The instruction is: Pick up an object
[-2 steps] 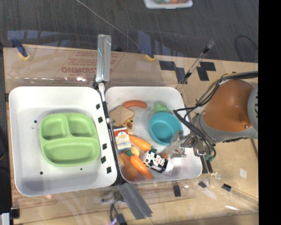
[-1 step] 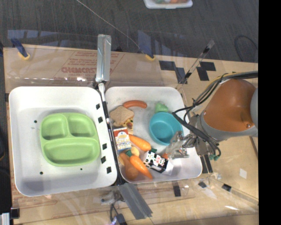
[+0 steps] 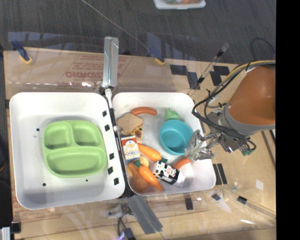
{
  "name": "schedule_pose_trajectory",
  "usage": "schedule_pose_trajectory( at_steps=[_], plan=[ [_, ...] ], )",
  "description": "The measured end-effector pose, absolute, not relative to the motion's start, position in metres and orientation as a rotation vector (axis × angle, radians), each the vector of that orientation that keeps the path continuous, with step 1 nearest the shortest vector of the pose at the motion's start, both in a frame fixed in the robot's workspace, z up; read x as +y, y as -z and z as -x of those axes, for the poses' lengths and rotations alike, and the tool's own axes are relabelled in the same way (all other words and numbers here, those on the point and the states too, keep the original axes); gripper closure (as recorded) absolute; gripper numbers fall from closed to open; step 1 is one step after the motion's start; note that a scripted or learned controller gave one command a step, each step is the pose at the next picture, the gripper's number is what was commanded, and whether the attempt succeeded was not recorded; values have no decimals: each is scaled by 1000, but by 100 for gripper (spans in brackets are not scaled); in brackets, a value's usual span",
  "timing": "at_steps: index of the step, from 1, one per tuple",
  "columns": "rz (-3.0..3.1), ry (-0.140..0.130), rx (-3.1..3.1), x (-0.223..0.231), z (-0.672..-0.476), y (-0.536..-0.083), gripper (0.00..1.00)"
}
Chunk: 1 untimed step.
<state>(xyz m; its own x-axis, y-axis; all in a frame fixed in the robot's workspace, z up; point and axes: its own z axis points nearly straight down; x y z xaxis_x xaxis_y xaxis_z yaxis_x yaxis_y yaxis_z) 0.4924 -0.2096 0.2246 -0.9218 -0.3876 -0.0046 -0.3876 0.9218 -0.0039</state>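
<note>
The right bin (image 3: 201, 174) holds a blue bowl (image 3: 175, 136), a hot dog sausage (image 3: 144, 111), a slice of toast (image 3: 129, 123), a small juice carton (image 3: 131, 149), several carrots (image 3: 150, 152) and a black-and-white cow-patterned box (image 3: 167, 172). A green item (image 3: 171, 114) lies behind the bowl. My gripper (image 3: 197, 149) hangs over the bin's right side, just right of the bowl and above a small orange-red piece (image 3: 183, 163). Nothing shows between its fingers.
The left bin (image 3: 23, 140) carries a green divided plate (image 3: 74, 148). A metal bar (image 3: 110, 63) stands upright behind the seam between the bins. Cables (image 3: 220, 112) loop around the wrist at the right. A white tray (image 3: 179, 3) sits at the top edge.
</note>
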Motion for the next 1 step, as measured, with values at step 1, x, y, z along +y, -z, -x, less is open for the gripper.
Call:
schedule_pose_trajectory(
  at_steps=[1],
  plan=[
    [836,-3,3030,-209,-488,-174,100]
  ],
)
